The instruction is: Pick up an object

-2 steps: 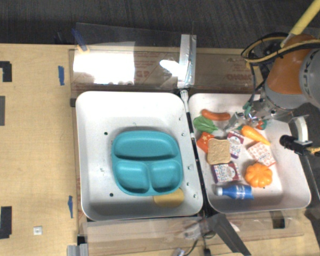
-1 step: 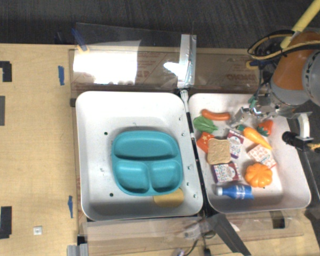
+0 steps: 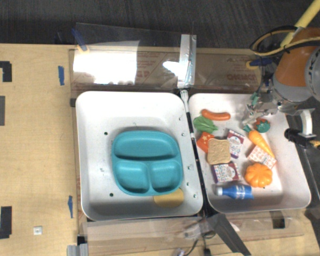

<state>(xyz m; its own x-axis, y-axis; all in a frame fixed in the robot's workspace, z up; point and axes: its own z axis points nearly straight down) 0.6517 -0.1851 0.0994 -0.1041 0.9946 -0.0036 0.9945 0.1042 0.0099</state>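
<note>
The blue bottle (image 3: 235, 191) lies well below the gripper (image 3: 257, 112), whose opening I cannot tell, so it should descend squarely over the teal piece (image 3: 262, 125) beside it.

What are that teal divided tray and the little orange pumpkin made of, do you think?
The teal tray looks like moulded plastic with a matte finish: one even colour, soft rounded compartment walls, no sharp glare. The pumpkin is probably glossy toy plastic, judging by its saturated orange and small bright highlights, though rubber or vinyl cannot be ruled out.
</note>
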